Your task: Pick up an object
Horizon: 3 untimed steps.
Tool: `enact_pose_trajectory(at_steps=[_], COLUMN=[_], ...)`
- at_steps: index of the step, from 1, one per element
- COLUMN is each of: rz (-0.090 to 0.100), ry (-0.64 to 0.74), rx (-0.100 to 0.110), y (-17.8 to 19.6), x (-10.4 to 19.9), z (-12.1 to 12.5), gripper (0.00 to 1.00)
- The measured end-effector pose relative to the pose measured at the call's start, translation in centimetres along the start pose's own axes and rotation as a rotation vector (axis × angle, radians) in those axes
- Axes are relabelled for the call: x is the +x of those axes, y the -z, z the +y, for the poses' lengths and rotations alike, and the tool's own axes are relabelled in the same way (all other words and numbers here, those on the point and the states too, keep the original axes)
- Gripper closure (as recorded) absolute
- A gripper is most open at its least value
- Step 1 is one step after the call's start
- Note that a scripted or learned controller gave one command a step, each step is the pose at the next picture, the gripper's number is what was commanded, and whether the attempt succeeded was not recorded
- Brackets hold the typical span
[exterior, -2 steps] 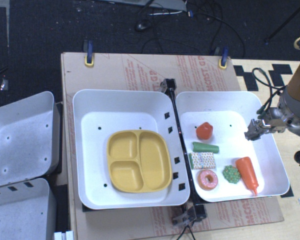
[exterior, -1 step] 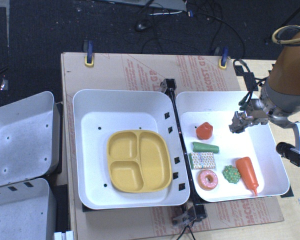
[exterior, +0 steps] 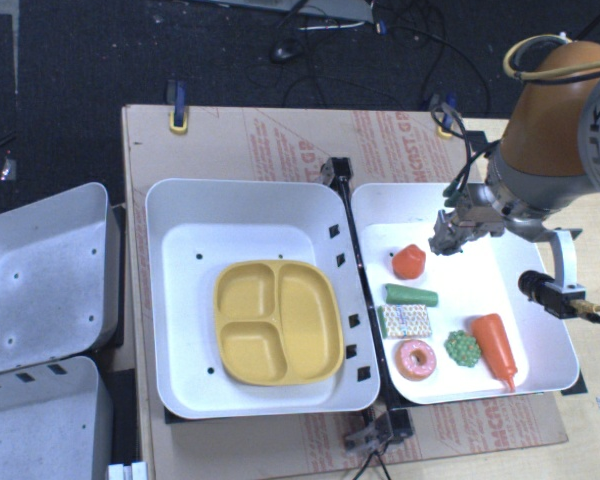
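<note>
The right bin [exterior: 540, 368] holds several toy foods: a red tomato [exterior: 409, 261], a green cucumber [exterior: 411, 294], a checkered wafer [exterior: 406, 320], a pink donut [exterior: 416, 359], a green broccoli [exterior: 462, 348] and an orange carrot [exterior: 496, 347]. My gripper [exterior: 448, 240] hangs above the upper part of this bin, just right of the tomato and a little above it. Nothing shows between its fingers.
The left bin [exterior: 175, 268] carries a yellow divided plate [exterior: 278, 320]. A black divider [exterior: 352, 268] runs between the two bins. The arm's orange and grey body [exterior: 555, 118] looms over the right bin's far right corner. Spare white bins [exterior: 40, 268] lie at the left.
</note>
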<state>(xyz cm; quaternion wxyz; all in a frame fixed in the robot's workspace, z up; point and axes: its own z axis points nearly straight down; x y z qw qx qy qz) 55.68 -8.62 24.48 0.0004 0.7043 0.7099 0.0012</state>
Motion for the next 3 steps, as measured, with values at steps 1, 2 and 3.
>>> enact_pose_trajectory(at_steps=[1,2,3], rz=[0.0,0.0,0.0], ry=[0.0,0.0,0.0], rx=[0.001,0.002,0.002], y=[0.1,-1.3,-2.1], x=[4.4,9.6,14.3], z=[1.0,3.0,4.0], gripper=[1.0,1.0,1.0])
